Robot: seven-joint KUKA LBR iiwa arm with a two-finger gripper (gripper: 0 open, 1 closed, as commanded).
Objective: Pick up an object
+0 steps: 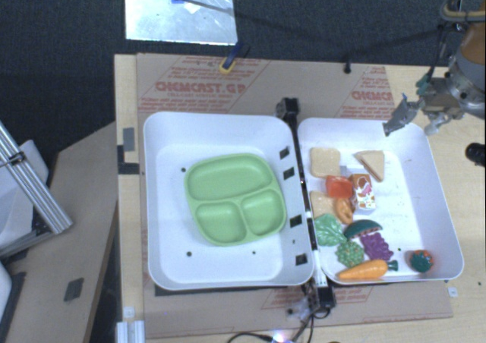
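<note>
In the left bin (pixel 163 182) the green divided tray (pixel 234 199) is lying alone, while the toy food is crowding the right bin's (pixel 433 182) left edge: bread slices (pixel 325 161), a tomato piece (pixel 339 186), grapes (pixel 374 244), a carrot (pixel 366 270). I am hanging my pincer (pixel 416 115) spread wide and gripping nothing above that bin's far right corner. I am judging the triangular toast (pixel 372 164) the cleanest target, since it is sitting slightly apart; straddling it squarely should avoid nudging neighbours.
</note>
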